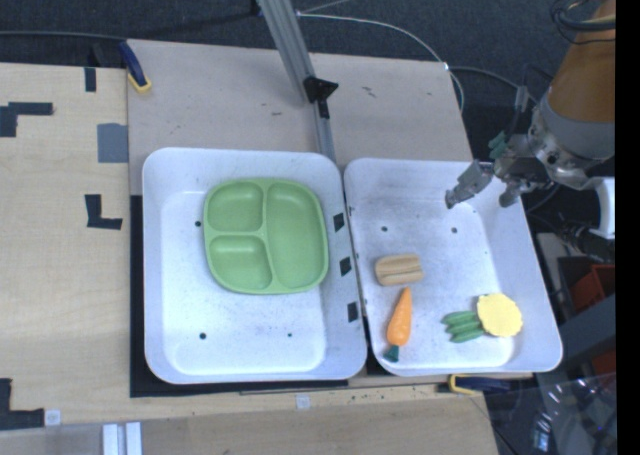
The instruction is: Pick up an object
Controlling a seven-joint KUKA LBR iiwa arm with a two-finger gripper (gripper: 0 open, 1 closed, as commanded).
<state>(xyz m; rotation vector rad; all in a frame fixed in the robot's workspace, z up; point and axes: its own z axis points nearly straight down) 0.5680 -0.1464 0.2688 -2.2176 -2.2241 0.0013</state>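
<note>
Carrot (400, 316) is the nearest thing to a candidate among the toys in the right bin (520, 243); it lies near that bin's front left corner, orange and tapered, its narrow end toward the back and a small dark green stub at its front end; it rests on the bin floor, touching nothing but the floor. Just behind it lies a tan bread roll (398, 269), short and rounded, with faint lengthwise ridges; the two are close but apart. Toward the front right of the same bin sits a yellow corn piece (499, 315), lumpy and roundish, with a green pea pod (461, 324) touching its left side. The left bin (170, 243) holds a pale green divided plate (266, 235), with three compartments, lying flat near the bin's back half. The gripper (483, 186) hangs over the back right part of the right bin, well apart from the carrot and the other toys; its two fingers are spread apart, with nothing between them; the grey arm and its orange band reach in from the right.
</note>
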